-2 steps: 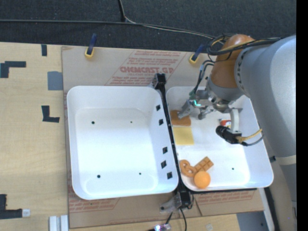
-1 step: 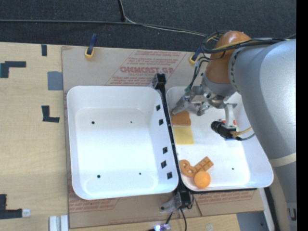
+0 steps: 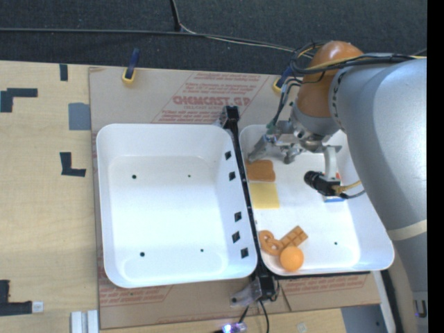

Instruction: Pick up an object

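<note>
Where the right bin (image 3: 361, 252) begins, gripper (image 3: 267, 146) low above brown block (image 3: 261, 171).

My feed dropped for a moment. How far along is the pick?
Nothing looks picked yet. The brown block, yellow square, orange ball and orange bracket all lie on the right bin floor. The gripper sits low over the bin's far end, beside the brown block. Grasp and lift remain.

Bench from my overhead feed
I see wooden benchtop (image 3: 41, 207), cardboard sheet (image 3: 208, 96) on it, dark carpet (image 3: 90, 12) far, black cable (image 3: 208, 32) across it.
</note>
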`<state>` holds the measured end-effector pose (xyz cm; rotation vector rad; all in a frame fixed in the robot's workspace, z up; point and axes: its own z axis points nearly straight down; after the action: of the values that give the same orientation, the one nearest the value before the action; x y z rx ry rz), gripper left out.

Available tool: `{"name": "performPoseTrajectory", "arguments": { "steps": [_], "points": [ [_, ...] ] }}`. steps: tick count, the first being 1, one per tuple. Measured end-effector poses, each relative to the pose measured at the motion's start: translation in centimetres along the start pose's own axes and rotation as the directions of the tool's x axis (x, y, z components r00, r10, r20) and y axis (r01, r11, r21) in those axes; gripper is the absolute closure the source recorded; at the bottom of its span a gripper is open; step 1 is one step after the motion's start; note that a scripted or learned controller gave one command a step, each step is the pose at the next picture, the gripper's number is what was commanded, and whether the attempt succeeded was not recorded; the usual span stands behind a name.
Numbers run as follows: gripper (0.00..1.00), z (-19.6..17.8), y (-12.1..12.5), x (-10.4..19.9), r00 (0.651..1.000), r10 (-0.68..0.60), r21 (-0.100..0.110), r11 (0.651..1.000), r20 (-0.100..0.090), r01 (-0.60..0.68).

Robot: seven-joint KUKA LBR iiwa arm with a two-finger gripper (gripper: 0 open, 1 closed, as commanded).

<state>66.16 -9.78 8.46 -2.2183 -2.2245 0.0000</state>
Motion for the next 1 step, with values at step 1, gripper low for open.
{"name": "performPoseTrajectory", "arguments": {
  "steps": [1],
  "points": [
    [0.00, -0.06, -1.72, 0.06, 1.000, 0.002, 0.000, 1.000, 0.002, -0.002]
  ]
}}
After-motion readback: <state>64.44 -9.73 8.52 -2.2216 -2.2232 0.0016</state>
